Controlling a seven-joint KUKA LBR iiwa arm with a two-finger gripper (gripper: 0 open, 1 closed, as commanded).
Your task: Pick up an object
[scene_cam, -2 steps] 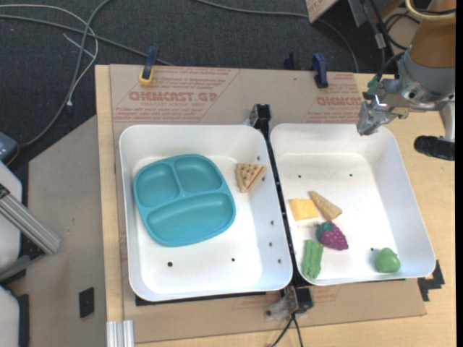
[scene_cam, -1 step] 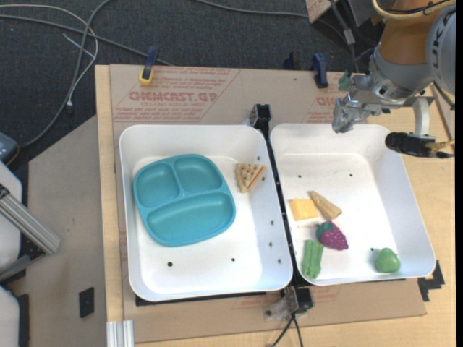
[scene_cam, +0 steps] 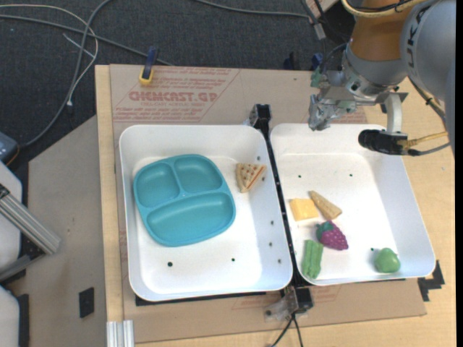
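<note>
In the left bin point(scene_cam: 137, 266), a teal plate point(scene_cam: 184, 198).

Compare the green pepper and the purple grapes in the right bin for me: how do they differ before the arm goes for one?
The green pepper is plain green and rounded; the purple grapes are purple with a green top and look bumpy. The pepper sits alone near the right bin's front right corner, while the grapes lie mid-bin, close beside the green bean pod and yellow cheese. Both are small toy foods, far from the gripper.
</note>
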